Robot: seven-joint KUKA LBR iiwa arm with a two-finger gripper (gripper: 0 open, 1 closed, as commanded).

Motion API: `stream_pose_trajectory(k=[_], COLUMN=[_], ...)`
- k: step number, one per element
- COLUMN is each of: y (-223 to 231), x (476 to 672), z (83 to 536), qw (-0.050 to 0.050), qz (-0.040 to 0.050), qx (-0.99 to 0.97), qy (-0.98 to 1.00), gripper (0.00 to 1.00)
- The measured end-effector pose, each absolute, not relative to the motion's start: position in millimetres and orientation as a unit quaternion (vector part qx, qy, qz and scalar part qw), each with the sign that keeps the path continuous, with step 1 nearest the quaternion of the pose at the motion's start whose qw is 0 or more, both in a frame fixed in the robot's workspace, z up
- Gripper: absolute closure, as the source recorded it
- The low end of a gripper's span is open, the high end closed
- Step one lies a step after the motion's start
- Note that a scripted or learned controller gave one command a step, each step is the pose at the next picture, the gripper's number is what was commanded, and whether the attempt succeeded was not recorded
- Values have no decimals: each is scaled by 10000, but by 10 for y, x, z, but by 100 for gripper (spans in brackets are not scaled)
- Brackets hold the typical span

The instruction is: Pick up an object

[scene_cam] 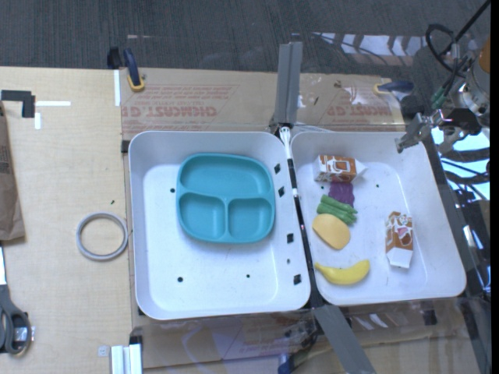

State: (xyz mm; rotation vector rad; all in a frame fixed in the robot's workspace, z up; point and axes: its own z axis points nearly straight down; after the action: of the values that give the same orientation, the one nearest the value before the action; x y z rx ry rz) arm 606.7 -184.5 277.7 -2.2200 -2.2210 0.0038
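The right bin (437, 232) holds several toy foods. A small white and brown carton (337, 167) lies at the back, with a purple piece (341, 192) and green beans (337, 209) just in front of it. Below them sit a yellow-orange wedge (331, 231) and a yellow banana (343, 272). A second carton (399, 240) lies alone towards the right wall. My gripper (412, 135) hangs at the bin's back right corner, above the rim and apart from every item, with nothing seen in it.
The left bin (156, 287) holds a teal divided plate (226, 197). A grey post (288, 84) stands behind the seam between the bins. On the wooden bench to the left lie a tape ring (102, 235) and scissors (12, 329). Cables hang at the right.
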Motion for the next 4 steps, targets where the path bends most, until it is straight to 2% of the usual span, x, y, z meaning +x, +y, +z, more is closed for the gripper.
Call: stream_pose_trajectory(k=[1, 2, 3, 4], y=[-1512, -1245, -1229, -1231], x=[6362, 6316, 6326, 6326], z=[1744, 1144, 1247, 1247], qw=[12, -70, -61, -61], qz=[16, -44, -58, -58], qx=[-7876, -7388, -7386, -7388], qy=[-6162, -6739, -6741, -6739], gripper=[0, 0, 100, 0])
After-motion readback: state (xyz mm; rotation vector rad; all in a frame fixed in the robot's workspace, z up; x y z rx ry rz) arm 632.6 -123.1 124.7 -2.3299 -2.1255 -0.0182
